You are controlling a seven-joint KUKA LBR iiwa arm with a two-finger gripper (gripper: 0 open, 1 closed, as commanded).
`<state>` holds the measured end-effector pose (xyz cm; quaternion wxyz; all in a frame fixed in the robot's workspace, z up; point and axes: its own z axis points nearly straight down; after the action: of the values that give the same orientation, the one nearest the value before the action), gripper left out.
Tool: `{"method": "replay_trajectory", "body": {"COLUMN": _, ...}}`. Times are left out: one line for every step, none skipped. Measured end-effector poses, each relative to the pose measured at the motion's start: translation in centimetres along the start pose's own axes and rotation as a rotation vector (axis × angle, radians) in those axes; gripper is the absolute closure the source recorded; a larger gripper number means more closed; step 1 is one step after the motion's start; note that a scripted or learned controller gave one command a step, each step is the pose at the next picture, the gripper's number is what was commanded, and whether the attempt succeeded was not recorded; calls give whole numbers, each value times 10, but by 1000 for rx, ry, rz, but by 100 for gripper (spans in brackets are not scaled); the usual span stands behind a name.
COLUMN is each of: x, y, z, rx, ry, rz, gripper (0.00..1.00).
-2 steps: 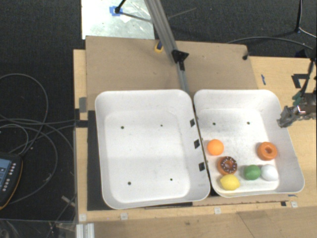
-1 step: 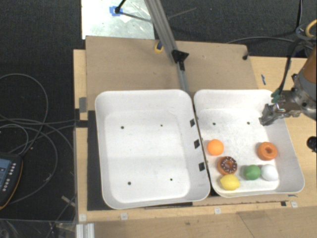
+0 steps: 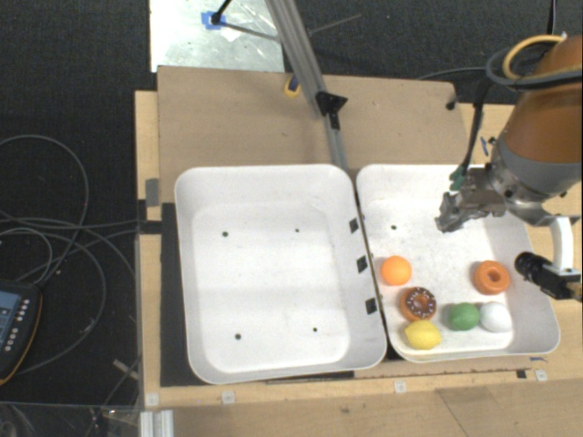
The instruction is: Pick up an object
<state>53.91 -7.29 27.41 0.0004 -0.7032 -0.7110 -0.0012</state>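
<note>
Gripper (image 3: 453, 215) over right bin (image 3: 428, 189) (nothing held), finger state can't tell

no legible text, label, brand, number or sign found on any surface inspected. the device with a screen (image 3: 13, 321), lying far to the left of the gripper (image 3: 453, 217) and below it in the view, shows small bright patches on its face, too small and blurred to read. the blue tag (image 3: 211, 20) on the pale floor panel, well above and left of the gripper, carries no readable marking. the two white bins bear only dark dots and clips, no lettering. the arm housing beside the gripper shows no visible marking.
</note>
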Motion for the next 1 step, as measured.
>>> {"method": "replay_trajectory", "body": {"x": 60, "y": 0, "z": 3, "rx": -1, "ry": 0, "rz": 0, "gripper": 100}}
